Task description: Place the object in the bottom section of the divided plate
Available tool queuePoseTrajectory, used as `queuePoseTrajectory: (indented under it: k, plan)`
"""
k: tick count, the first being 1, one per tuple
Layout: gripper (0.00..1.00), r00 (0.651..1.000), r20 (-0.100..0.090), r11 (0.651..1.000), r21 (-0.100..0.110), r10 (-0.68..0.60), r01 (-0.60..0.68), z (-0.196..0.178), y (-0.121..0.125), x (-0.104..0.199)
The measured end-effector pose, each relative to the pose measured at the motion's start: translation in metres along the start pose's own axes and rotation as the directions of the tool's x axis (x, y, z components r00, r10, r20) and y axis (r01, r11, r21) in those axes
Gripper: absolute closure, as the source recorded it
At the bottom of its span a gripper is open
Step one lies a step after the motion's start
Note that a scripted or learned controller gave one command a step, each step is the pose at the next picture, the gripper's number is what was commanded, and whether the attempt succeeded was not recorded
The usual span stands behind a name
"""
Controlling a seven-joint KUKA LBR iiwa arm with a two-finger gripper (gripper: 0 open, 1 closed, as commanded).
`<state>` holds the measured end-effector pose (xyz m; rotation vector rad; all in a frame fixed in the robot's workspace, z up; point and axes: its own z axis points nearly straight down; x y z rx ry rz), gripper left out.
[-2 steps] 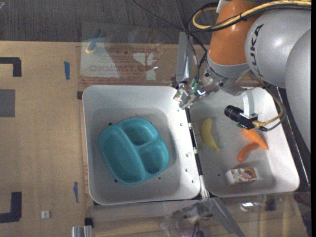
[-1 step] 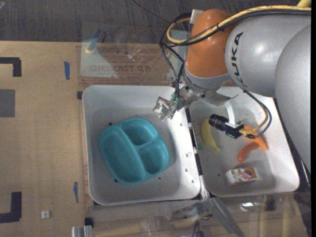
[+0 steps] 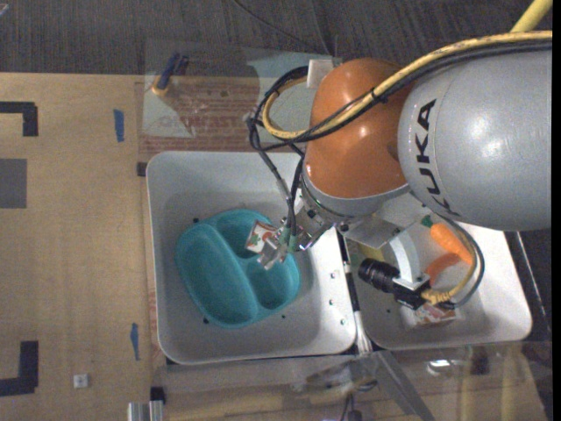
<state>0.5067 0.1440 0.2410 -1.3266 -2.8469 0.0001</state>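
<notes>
Gripping small red-white-green packet (image 3: 261, 238), pincer (image 3: 273, 251) clamped over teal divided plate (image 3: 219, 283)

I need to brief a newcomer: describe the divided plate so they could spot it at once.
Look at the left white bin, the one under the arm's orange band. The divided plate lies on its floor, an oval teal dish with raised ridges splitting it into sections. Nothing else in either bin is teal; the right bin holds an orange carrot-like piece.

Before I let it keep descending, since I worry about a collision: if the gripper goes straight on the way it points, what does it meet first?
Most likely the teal divided plate. The gripper hangs over the plate's right part, with a small object at its tip, so that would touch first. Depth is unclear from above.
</notes>
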Motion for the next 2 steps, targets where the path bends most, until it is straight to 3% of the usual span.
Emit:
queuePoseTrajectory:
  k: [1, 2]
  plan:
    - [1.0, 1.0, 0.002, 1.0, -0.004, -0.029, 0.029, -0.0057, 0.0267, 0.0519]
    - [0.0, 1.0, 0.002, 1.0, -0.003, -0.027, 0.027, -0.0057, 0.0264, 0.0511]
